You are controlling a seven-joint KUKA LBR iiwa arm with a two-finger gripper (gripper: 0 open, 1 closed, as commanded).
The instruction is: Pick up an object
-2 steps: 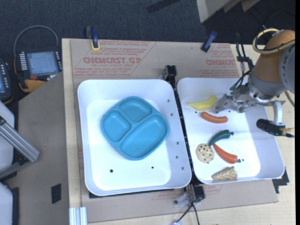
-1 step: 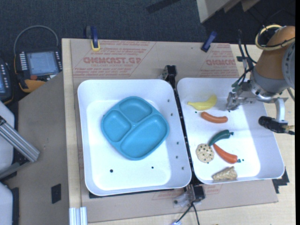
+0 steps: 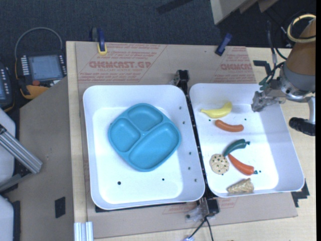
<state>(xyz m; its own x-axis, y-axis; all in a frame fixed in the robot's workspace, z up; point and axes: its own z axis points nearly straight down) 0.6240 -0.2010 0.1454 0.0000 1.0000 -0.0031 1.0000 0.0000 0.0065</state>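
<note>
My end effector (image 3: 259, 102) hangs over the right bin's (image 3: 281, 149) upper right corner; I cannot tell its state. The banana (image 3: 217, 111) lies to its left, long axis running across the bin, the sausage (image 3: 229, 126) just below. My wrist is cut off at the frame's edge.

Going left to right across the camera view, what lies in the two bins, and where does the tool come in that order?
Blue divided plate → cookie → hot dog → tool. The banana, green pepper, carrot and the tan piece overlap these in left-right span, so they are left out.
</note>
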